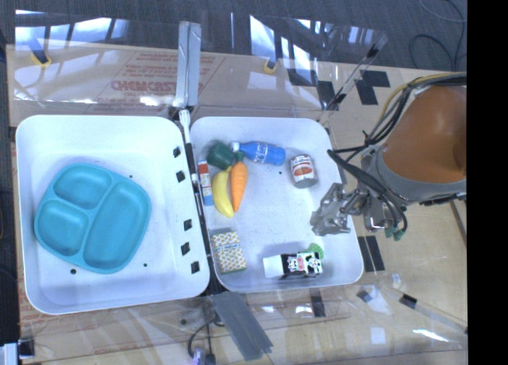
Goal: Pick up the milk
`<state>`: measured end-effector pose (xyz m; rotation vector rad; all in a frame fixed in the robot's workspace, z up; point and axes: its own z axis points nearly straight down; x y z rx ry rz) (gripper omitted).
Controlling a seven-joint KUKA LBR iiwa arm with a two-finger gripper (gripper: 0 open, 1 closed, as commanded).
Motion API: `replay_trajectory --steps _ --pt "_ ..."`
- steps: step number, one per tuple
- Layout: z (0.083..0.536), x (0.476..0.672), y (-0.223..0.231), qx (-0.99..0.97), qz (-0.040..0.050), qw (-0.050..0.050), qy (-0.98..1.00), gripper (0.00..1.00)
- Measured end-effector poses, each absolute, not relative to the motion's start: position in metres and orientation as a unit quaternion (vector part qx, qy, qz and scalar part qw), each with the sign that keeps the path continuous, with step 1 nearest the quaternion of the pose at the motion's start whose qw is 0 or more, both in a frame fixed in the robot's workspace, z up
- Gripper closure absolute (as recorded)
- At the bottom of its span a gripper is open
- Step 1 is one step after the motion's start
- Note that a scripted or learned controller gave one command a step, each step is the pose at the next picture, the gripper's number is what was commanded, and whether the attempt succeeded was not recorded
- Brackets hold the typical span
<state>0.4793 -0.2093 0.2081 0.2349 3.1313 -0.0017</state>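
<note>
The tool (329, 217) hangs over the right bin (262, 127), its fingers too indistinct to tell whether they are spread. The milk (295, 265) lies just below it near the front wall, ungrasped; the pick remains entirely ahead.

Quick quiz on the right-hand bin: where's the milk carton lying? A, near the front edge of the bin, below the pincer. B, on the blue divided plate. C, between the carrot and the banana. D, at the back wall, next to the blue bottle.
A: the milk carton lies on its side near the front edge of the right bin, with the pincer farther back, apart from it.
</note>
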Motion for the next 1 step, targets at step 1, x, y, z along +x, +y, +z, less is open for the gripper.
replay_trajectory --steps 1 --pt "0.2184 0.4809 -0.2092 0.073 -0.0013 0.002 0.997 1.00"
